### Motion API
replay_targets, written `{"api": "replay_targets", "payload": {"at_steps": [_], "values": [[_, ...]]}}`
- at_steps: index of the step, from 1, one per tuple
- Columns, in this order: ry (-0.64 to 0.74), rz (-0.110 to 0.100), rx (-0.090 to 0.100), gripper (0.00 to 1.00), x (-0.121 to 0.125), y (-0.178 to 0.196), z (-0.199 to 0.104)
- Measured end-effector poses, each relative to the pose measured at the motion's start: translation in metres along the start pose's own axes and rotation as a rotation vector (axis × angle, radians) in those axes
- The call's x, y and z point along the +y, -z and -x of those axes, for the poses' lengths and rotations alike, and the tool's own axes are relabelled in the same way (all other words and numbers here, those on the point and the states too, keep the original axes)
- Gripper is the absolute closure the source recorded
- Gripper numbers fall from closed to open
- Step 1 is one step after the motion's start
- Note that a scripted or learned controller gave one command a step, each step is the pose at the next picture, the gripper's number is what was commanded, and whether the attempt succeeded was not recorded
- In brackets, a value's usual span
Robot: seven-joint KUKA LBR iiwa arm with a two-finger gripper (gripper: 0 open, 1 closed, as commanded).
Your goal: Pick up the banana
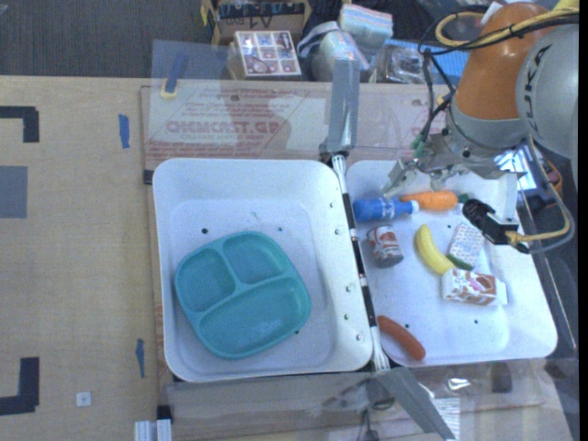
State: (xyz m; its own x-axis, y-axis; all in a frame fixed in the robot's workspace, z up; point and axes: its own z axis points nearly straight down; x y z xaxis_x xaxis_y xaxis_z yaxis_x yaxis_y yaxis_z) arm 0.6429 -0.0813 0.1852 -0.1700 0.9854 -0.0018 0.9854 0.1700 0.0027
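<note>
1. While the banana (432, 249) lies on the floor of the right bin (524, 329), the arm (514, 72) leans in from the upper right, its orange band uppermost.
2. The gripper (412, 175) hangs over the bin's far edge, above the carrot (429, 201) and blue bottle (378, 209); whether its fingers are apart or together cannot be told.
3. The banana sits between a small can (386, 245) and a white packet (466, 243), apart from the gripper.
4. The left bin (184, 191) holds a teal tray (243, 293).

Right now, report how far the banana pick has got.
Done: the arm has reached over the right bin. In hand: nothing; the claw sits near the bin's far edge, above the blue bottle. Left: the whole pick; the banana lies on the bin floor.
</note>
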Motion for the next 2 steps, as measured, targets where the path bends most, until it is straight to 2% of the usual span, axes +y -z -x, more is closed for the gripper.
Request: {"api": "replay_targets", "payload": {"at_steps": [1, 2], "values": [[0.088, 0.003, 0.001, 0.00, -0.027, -0.098, 0.022], [0.086, 0.009, -0.001, 1.00, -0.026, -0.086, 0.024]]}}
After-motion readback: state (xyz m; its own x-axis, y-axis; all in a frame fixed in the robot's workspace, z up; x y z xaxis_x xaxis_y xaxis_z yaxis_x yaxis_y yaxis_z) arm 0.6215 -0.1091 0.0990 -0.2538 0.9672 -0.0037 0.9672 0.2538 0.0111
